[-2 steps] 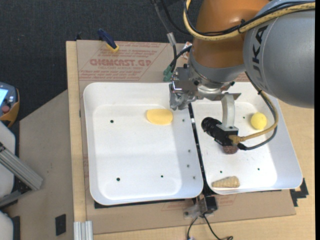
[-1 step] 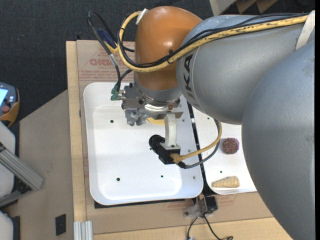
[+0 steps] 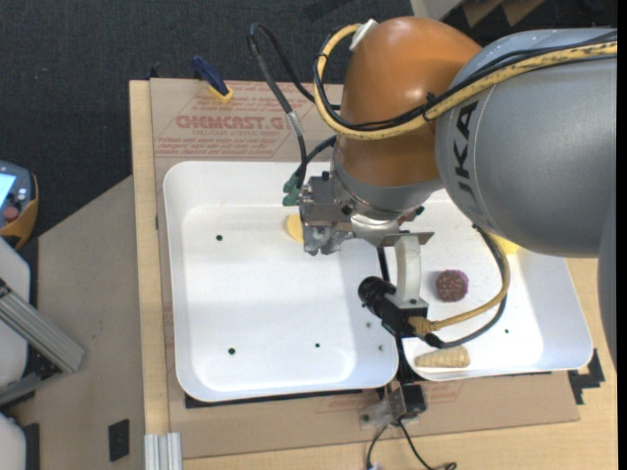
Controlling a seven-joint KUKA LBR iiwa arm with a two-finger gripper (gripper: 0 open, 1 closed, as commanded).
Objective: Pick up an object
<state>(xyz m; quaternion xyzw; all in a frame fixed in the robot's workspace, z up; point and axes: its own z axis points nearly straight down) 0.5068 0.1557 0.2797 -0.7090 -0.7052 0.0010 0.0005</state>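
Observation:
My gripper (image 3: pixel 317 239) hangs low over the far right part of the left bin (image 3: pixel 245 311), under the arm's big orange wrist band (image 3: pixel 402 86). A small yellow object (image 3: pixel 292 228) lies on the bin floor just left of the gripper and is partly hidden by it. I cannot tell whether the two touch. In the right bin (image 3: pixel 534 306) a dark red round object (image 3: pixel 452 285) lies near the middle. A tan, elongated object (image 3: pixel 443 358) rests by that bin's front edge.
The arm's grey body covers most of the right bin's far side. Black and yellow cables (image 3: pixel 460 326) loop down over the divide between the bins. Cardboard (image 3: pixel 220 125) with a blue clamp (image 3: pixel 211 76) lies behind the left bin.

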